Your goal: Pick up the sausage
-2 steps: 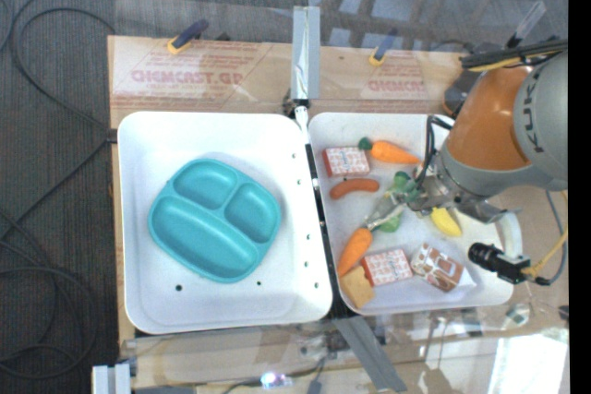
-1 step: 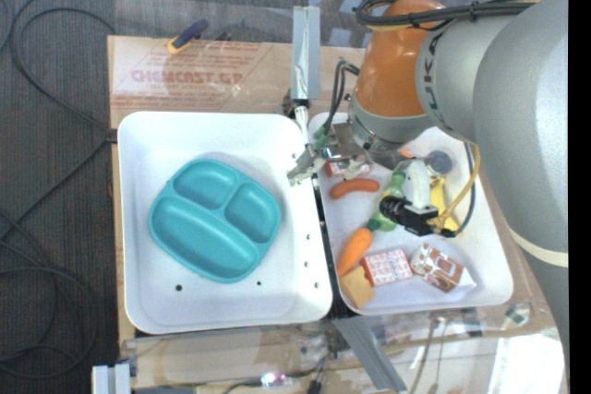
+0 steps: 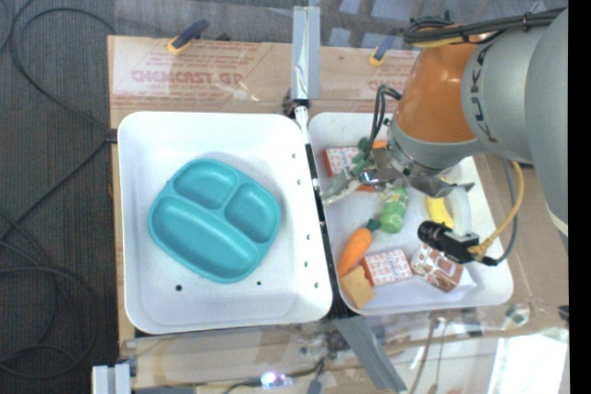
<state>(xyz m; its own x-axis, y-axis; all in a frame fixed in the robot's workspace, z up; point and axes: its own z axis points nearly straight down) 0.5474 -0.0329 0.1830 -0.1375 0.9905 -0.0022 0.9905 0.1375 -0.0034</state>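
Two white bins: the left bin (image 3: 138, 291) holds one teal divided plate (image 3: 215, 218) (three compartments); the right bin (image 3: 489, 286) holds one carrot (image 3: 355, 250). Gripper (image 3: 369, 175) low there; finger spread unclear.

A brown wooden bench top (image 3: 185, 78) carries two shallow white plastic bins, left (image 3: 138, 291) and right (image 3: 489, 286), touching side by side.

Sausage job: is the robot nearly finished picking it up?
Not yet, it seems. Done so far: the arm has reached into the right bin, and its gripper sits low among the toy food, near the carrot and a green vegetable. I can't make out a sausage held there. Grabbing and lifting remain.
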